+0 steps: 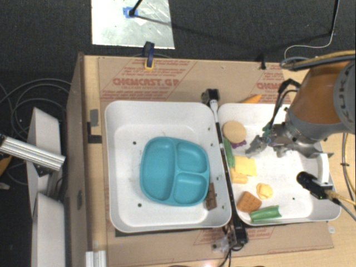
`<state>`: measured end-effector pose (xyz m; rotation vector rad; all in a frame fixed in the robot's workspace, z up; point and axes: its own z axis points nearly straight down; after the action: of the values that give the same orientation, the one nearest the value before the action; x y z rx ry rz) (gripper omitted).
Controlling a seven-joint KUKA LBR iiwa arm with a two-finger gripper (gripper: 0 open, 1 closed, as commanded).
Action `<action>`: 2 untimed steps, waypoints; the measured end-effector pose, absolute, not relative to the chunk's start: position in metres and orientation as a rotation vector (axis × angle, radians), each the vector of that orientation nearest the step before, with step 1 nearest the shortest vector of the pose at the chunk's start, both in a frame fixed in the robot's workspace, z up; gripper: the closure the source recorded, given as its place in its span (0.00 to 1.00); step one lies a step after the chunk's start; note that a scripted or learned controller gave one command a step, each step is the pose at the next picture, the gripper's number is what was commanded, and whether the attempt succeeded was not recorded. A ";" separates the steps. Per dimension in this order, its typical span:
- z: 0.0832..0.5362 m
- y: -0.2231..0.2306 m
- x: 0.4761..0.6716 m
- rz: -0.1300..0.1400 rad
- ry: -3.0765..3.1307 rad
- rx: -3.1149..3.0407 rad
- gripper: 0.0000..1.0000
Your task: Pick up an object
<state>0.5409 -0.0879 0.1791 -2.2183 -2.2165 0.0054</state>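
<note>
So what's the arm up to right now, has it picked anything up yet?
Gripper low over right bin, nothing seen held. Tan round piece and yellow slice closest. Blue plate in left bin.

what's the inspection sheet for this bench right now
surface: left bin and right bin side by side on a brown board
job's things: right bin holds a tan round piece, yellow slices, orange pieces, green strip
clutter: blue divided plate in left bin; brown piece beside it
grippers: gripper over right bin, holding nothing seen
cables: loops at left; wire upper right
surroundings: dark floor, shiny sheet
</note>
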 end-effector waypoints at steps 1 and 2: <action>0.100 -0.100 0.543 0.001 -2.221 -2.221 0.00; 0.084 -0.166 0.522 0.001 -2.218 -2.224 0.00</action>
<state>0.5218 -0.1655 0.0838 -2.2242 -2.2182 0.0006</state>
